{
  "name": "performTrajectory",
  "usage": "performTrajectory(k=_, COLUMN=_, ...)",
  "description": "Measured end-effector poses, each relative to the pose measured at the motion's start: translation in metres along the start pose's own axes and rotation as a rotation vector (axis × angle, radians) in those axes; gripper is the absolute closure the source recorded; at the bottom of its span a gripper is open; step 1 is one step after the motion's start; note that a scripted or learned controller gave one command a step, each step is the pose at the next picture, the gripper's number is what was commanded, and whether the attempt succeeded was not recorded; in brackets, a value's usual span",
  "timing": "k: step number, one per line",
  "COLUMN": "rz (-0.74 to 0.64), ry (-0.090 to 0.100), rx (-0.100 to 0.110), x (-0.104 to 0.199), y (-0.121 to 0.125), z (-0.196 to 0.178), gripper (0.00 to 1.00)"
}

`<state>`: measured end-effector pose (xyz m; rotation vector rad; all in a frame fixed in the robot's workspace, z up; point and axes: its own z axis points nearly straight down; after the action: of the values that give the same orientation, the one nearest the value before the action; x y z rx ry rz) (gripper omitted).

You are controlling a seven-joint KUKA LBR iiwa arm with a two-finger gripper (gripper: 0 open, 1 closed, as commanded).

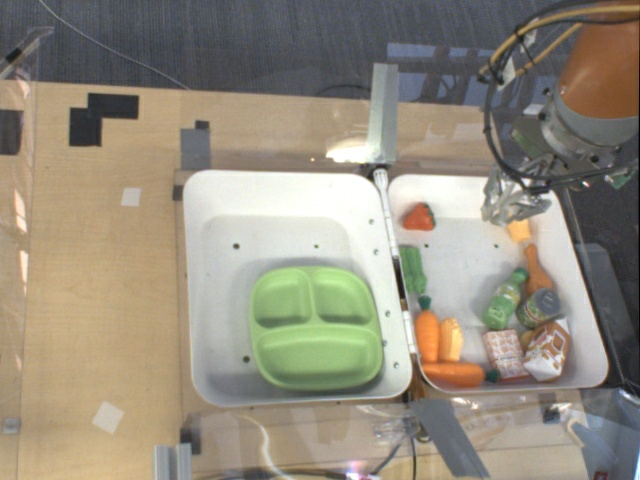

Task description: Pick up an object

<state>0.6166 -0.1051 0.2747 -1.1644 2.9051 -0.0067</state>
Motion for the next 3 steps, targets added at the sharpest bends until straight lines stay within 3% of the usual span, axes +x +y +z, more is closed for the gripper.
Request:
performTrajectory(k=1, rz=-0.280, ry=-0.001, rx=-0.002, x=-0.021, y=-0.056, z=-0.011, gripper=1.00)
performTrajectory(k=2, rz=-0.572, ry=0.000, rx=-0.001, x=0.021, y=-0.101, z=-0.021, gripper=1.00)
performTrajectory(k=3, rz=-1.236, ry=-0.001, rx=-0.005, x=0.029, y=-0.109, z=-0.011, gripper=1.00)
